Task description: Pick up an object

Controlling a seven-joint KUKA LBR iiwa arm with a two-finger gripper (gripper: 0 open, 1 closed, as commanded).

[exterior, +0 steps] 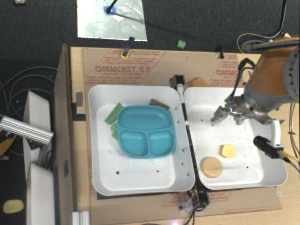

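Here, over the right bin (262,177), your arm (274,78) reaches in from the right with its gripper (228,114) poised above the bin's bare upper half. The jaws stand apart, and you can see nothing between them, so no object has been picked up yet.

Look at what lies within reach. A small yellow piece (228,151) rests on the bin floor below the gripper, and a round tan disc (211,167) sits just beside it, nearer the front wall. Both lie apart from the jaws, untouched as far as the view shows.

In the left bin (101,172), a blue tray (146,131) with three compartments takes up the middle. A green block (113,113) touches its left edge, and a brown piece (159,104) pokes out behind its top rim. An orange block (198,82) lies on the counter (140,64) just beyond the bins.

By this showing, you are at the start of the job: the approach is made, but the descent, the closing and the lift are all left. The yellow piece looks the nearest candidate, though you cannot tell which one the program has chosen.
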